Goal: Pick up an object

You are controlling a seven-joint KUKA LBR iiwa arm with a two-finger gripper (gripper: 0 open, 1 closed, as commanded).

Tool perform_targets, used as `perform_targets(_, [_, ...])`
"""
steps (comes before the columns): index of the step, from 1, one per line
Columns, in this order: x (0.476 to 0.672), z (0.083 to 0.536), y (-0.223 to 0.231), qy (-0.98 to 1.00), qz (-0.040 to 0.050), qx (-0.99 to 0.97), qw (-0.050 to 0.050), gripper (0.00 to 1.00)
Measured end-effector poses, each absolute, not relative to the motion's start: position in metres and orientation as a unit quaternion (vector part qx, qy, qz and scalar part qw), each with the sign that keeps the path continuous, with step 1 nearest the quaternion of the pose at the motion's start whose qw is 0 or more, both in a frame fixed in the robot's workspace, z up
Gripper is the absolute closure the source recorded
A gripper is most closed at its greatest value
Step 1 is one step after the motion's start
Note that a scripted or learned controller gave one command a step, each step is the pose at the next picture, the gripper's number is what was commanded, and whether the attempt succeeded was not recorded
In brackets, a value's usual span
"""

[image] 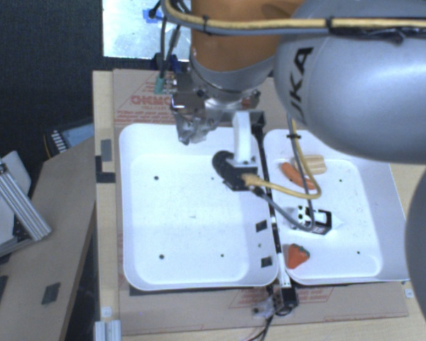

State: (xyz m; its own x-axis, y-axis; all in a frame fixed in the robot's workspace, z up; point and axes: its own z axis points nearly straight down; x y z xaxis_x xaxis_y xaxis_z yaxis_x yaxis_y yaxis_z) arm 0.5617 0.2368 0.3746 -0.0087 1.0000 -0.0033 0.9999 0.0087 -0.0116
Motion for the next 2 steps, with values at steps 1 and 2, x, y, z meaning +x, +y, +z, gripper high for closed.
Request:
perform_targets(1, [0.62,0.347,0.234,-0.707,-0.0022,-0.707,-0.001,1.0])
perform_targets(2, [0.67,0.331,0.234,-0.707,-0.0023,-0.707,-0.002,1.0])
